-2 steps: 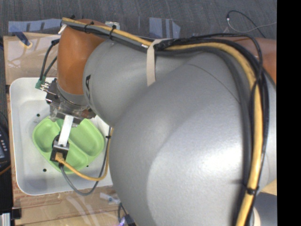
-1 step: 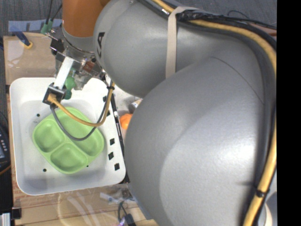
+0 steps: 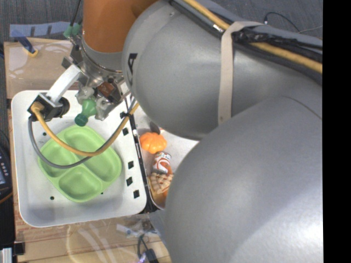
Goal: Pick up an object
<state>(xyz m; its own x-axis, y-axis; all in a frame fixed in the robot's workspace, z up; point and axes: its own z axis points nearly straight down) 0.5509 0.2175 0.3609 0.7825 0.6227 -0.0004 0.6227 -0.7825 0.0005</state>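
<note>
Pincer (image 3: pixel 92 107) hangs over the upper part of the left bin (image 3: pixel 24 163), beneath the orange band of the arm (image 3: pixel 230 92), with a small teal-green object (image 3: pixel 85 114) at its tip; whether that object sits between the fingers or merely beside them cannot be told, and so neither can the pincer's state. Largest in the left bin is a green divided tray (image 3: pixel 82 166), lying just below and slightly left of the pincer, its long axis running from upper left to lower right. A yellow cable loops from the wrist across the tray's upper edge. In the right bin, largely hidden by the arm, lie a waffle-patterned item (image 3: pixel 160 182), an orange pumpkin-like toy (image 3: pixel 152 142) and a small figure (image 3: pixel 163 160), all to the pincer's lower right. Judged from this, the teal object is the nearest candidate, directly under the tip.
</note>
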